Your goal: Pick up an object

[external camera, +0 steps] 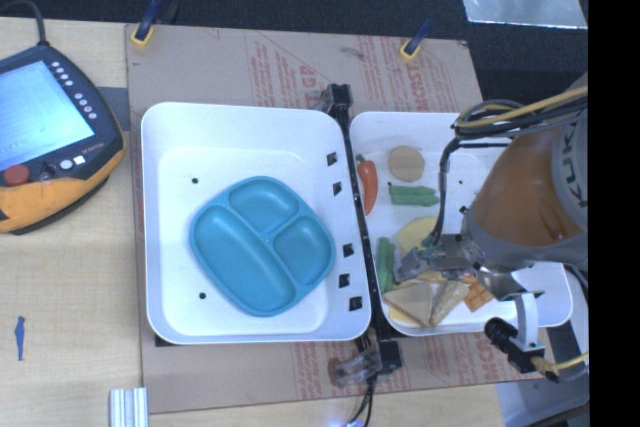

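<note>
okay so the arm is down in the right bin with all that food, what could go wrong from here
1. The gripper sits among crowded food pieces at the near end of the right bin, so it may catch two or nudge them aside.
2. The arm covers much of that bin, hiding what lies under it.

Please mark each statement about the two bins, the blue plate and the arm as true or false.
1. The blue plate lies in the left bin. True.
2. The blue plate has one compartment. False: it has three.
3. The arm is above the right bin. True.
4. The orange chili lies on the blue plate. False: it lies in the right bin, near its left wall.
5. The gripper is over the left bin. False: it is low over the food items in the right bin.
</note>
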Controlling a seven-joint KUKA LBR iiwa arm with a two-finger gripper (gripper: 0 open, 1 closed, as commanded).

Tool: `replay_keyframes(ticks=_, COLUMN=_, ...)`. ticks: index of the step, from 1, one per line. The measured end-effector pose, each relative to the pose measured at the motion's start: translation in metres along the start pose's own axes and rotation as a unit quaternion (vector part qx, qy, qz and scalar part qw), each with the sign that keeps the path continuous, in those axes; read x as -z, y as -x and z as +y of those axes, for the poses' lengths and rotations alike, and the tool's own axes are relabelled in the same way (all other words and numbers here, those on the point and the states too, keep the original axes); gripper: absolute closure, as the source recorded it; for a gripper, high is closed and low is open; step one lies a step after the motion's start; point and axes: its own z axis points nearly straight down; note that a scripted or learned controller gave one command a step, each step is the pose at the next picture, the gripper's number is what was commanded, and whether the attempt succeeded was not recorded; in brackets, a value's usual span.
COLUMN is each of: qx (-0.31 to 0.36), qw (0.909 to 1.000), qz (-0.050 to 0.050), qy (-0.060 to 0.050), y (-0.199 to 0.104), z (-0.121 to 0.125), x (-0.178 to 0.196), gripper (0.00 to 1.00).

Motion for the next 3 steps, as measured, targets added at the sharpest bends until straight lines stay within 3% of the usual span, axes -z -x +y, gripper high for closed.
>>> replay_keyframes(ticks=1, qx=0.0, qw=1.0, qz=-0.003, qy=0.008, y=0.028, z=0.077, x=0.003, gripper=0.0)
replay_keyframes(ticks=2, qx=0.001, qw=1.0, qz=-0.002, qy=0.005, y=0.028, z=0.074, x=0.013, gripper=1.0)
replay_keyframes(ticks=3, qx=0.005, qw=0.9999, qz=0.0, qy=0.011, y=-0.061, z=0.114, x=0.108, gripper=1.0)
